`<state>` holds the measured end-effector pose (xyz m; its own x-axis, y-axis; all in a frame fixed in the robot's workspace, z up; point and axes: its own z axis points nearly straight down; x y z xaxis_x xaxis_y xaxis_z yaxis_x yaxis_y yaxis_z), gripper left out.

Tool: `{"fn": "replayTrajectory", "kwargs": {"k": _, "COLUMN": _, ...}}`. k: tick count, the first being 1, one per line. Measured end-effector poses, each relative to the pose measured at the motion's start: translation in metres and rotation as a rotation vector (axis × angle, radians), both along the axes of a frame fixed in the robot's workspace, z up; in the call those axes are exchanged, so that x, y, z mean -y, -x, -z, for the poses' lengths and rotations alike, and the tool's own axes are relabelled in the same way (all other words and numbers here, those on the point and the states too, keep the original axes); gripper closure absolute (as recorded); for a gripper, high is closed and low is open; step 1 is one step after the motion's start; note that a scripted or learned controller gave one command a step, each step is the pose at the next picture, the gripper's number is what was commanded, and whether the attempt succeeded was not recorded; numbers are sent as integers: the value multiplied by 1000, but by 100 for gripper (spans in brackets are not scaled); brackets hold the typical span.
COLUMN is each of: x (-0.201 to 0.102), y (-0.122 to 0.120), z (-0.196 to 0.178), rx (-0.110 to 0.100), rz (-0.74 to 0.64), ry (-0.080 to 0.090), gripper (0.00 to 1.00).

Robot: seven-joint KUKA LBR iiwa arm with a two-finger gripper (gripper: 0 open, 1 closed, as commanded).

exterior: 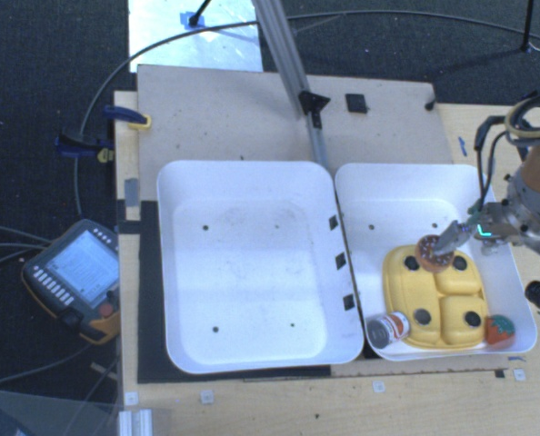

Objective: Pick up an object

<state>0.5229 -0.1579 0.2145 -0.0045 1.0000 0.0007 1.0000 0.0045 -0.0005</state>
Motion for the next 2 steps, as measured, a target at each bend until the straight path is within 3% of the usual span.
{"fn": "replayTrajectory", "kwargs": {"k": 1, "x": 0, "y": -1, "z": -1, "rx": 2, "rz": 0, "ry": 0, "gripper": 0}}
{"fn": "replayTrajectory", "kwargs": {"k": 2, "x": 10, "y": -2, "z": 52, "rx": -2, "rz": 3, "ry": 1, "gripper": 0}}
